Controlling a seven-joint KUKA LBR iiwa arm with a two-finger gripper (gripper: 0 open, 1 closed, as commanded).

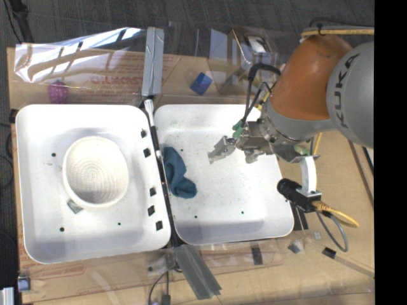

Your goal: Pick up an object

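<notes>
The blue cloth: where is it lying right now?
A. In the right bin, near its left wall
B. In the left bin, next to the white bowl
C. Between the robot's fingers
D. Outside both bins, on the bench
A: the blue cloth lies crumpled on the floor of the right bin, close to its left wall, apart from the gripper hanging further right over the same bin.
</notes>
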